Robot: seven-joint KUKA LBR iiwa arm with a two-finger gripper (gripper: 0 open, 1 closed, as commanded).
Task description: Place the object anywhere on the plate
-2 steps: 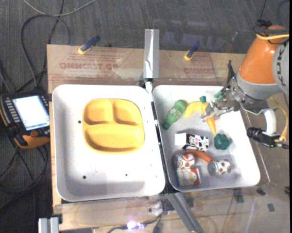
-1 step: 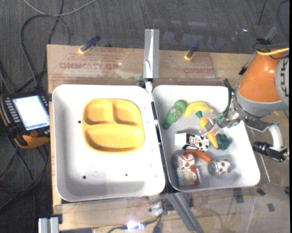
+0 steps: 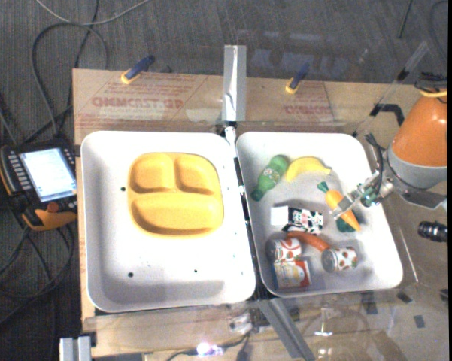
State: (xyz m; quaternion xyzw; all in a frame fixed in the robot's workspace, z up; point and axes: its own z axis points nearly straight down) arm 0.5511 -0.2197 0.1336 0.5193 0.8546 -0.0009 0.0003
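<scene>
Carrot (image 3: 340, 207) in right bin (image 3: 376, 273), hand (image 3: 355, 199) over it, grip state unclear. Best: clamp carrot mid-body, lift straight, carry to plate (image 3: 176, 192).

Handheld screen unit (image 3: 39, 173) left of the bench, two yellow-and-blue clamps (image 3: 137, 69) (image 3: 297, 76) — cables (image 3: 68, 21) on grey carpet

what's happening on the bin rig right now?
The KUKA arm reaches in from the right, with its end effector low over the right bin, at the toy carrot. Whether it has a grip is unclear. The bin also holds a green bottle, a banana, cans and a small carton. The yellow plate sits in the left bin with nothing on it yet.
</scene>
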